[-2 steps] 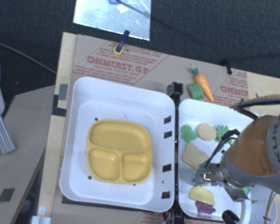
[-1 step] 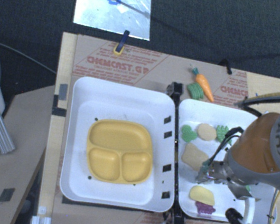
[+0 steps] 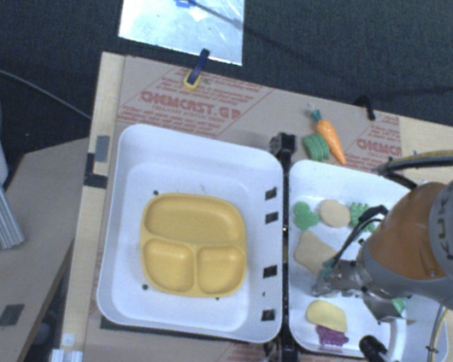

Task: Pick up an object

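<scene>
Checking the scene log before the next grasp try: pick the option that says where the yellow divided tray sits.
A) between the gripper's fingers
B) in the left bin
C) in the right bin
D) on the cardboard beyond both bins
B: the yellow divided tray lies flat inside the left bin, while the arm is over the right bin among the small food toys.

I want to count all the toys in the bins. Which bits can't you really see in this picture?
- Right bin: in the camera view the arm covers much of it, so toys under it can't be counted.
- Gripper: too small and dark to tell how its jaws stand.
- Green toy beside the round tan piece: half behind the arm, shape unclear.
- Purple toy below the yellow piece: blurry, can't tell what it is.
</scene>
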Controlling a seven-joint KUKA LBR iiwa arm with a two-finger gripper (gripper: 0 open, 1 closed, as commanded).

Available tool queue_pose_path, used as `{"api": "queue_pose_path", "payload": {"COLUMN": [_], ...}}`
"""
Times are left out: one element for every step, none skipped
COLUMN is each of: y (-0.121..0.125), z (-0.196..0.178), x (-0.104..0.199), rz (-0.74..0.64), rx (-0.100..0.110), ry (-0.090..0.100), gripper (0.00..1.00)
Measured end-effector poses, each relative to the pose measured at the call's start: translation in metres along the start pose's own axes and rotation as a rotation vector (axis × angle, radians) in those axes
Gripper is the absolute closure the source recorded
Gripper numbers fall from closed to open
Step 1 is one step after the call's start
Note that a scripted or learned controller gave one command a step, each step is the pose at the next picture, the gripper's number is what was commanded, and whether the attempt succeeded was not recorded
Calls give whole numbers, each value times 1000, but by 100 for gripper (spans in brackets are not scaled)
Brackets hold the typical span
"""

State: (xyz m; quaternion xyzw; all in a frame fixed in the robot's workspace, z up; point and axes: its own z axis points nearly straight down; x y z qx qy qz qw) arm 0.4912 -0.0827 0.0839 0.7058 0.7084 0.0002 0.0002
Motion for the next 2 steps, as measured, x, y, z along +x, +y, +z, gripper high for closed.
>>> {"api": "queue_pose_path", "payload": {"y": [34,-6], "z": [-1,0], "x": [-29,-12], "rz": [1,2], "rx": [-4,2], "ry": [-2,1], "gripper": [100,100]}}
